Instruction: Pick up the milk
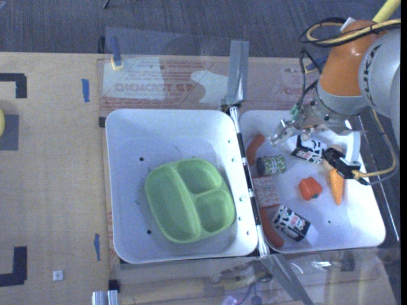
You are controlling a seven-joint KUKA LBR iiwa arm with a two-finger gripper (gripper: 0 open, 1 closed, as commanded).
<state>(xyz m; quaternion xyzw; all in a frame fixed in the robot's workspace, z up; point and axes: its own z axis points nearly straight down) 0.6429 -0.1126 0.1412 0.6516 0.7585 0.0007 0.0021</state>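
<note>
I've got the gripper (287, 134) over the right bin's (369, 230) far end; can't tell its state. Nearest milk carton (310, 150) lies just right of it, long axis slanting. 2nd cow-print carton (291, 223) sits well apart, near edge.

— What do you make of the arm (372, 62) on your screen?

— You're looking at a rounded, pale grey casing with a broad orange band above the wrist. There's faint dark lettering on the grey shell, too blurred for you to read.

— And the cabling?

— You can see black and yellow cables looping over the orange part, with another yellow line trailing lower down. Below the band sits a darker grey collar, then the gripper (294, 129), a metallic, silvery assembly with thin wires.
</note>
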